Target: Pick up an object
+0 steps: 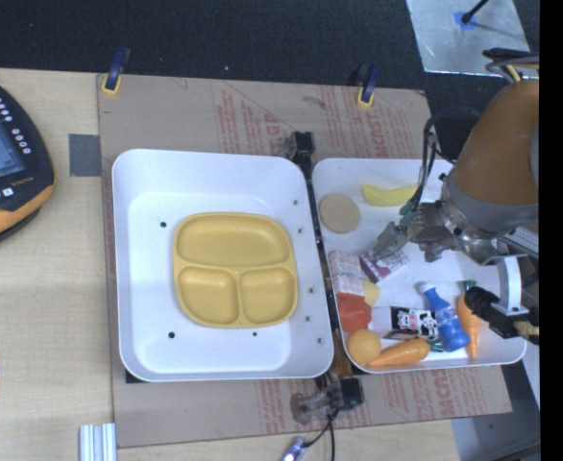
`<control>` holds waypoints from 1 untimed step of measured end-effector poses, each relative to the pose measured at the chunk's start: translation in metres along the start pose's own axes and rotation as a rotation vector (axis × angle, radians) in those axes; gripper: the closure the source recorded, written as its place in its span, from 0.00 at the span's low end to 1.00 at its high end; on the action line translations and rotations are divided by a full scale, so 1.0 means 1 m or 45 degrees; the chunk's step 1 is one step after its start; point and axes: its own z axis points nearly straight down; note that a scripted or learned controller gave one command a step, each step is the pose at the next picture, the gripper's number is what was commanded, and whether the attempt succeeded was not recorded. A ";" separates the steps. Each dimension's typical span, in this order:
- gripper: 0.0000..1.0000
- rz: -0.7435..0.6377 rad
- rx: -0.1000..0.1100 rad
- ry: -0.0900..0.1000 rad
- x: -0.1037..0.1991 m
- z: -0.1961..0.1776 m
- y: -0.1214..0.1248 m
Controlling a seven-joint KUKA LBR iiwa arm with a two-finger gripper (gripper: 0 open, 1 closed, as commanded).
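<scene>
The right bin [411, 173] holds several small objects. A tan round disc [339, 213] and a yellow banana [387, 195] lie at its far side. A pale packet with pink print [352, 279] lies in the middle, with a red piece [353, 310] beside it. A yellow lemon [362, 344], an orange carrot [400, 354], a black-and-white item [411, 321] and a blue bottle [444, 317] crowd the near edge. My gripper [393, 245] hangs low over the bin's middle, just right of the packet's upper corner. Nothing is visibly held in it.
The left bin [137, 190] carries a yellow divided plate [235, 267]. A second orange carrot [468, 327] lies at the right bin's near right corner. A teach pendant [3, 157] rests on the bench at far left. Clamps [366, 83] pin the cardboard mat.
</scene>
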 end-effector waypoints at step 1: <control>0.00 0.002 -0.011 -0.005 -0.017 0.097 0.012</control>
